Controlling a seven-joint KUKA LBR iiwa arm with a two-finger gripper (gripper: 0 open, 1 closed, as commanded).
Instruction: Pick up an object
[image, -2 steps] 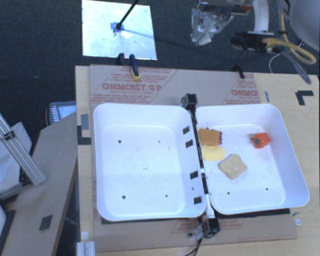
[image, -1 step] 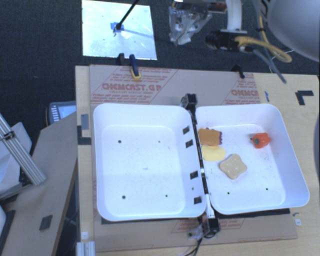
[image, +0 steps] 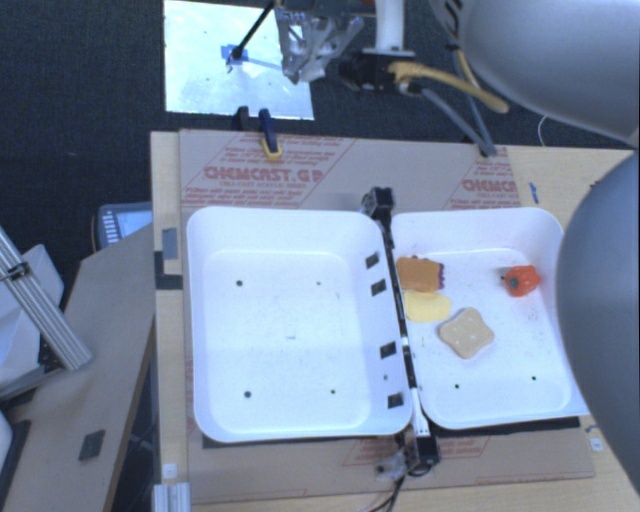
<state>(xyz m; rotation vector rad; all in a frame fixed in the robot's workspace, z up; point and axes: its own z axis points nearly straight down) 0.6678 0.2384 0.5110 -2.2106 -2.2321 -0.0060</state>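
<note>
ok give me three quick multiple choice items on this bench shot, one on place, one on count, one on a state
1. Which bin holds the loose objects?
A. the left bin
B. the right bin
C. both bins

2. How many loose objects lie in that bin?
A. two
B. four
C. six

3. How does the tan piece lie next to the yellow piece?
A. stacked on top of it
B. beside it, toward the near edge
C. in the other bin

Answers:
1 B: the orange block, yellow piece, tan piece and red-orange object all lie in the right bin.
2 B: those four are the pieces seen there.
3 B: it lies flat on the bin floor just below and right of the yellow one.
</note>
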